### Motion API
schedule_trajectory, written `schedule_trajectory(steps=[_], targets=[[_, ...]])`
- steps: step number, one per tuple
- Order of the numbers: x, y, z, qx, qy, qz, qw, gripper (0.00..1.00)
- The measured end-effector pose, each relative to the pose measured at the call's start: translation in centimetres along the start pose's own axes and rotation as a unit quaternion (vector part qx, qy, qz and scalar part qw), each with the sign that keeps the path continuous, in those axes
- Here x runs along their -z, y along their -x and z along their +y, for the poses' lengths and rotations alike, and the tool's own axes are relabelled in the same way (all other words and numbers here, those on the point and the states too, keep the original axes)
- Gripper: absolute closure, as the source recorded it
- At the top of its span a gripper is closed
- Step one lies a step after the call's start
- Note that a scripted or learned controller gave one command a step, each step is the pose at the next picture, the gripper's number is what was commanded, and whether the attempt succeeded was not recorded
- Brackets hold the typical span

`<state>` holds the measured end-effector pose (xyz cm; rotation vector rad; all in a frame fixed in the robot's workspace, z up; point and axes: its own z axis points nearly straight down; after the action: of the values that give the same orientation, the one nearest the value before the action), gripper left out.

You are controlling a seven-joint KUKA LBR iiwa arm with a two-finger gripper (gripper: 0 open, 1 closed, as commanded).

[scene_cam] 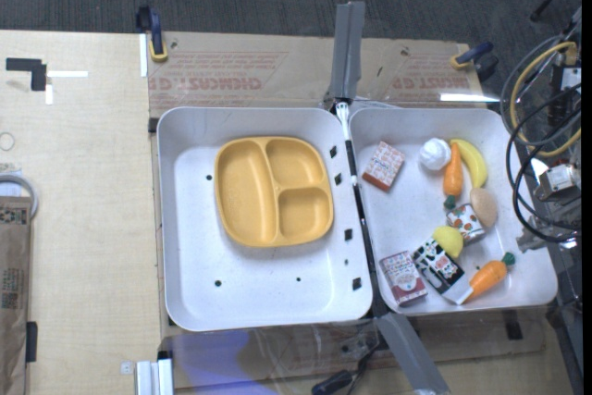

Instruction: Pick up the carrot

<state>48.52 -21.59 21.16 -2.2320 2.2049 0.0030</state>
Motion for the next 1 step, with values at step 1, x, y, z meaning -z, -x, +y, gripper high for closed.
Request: schedule_trajectory(steps=[1], targets=[[0.15,0.48,-3.71,-0.015,0.0,0.0,0.9999,1.0]])
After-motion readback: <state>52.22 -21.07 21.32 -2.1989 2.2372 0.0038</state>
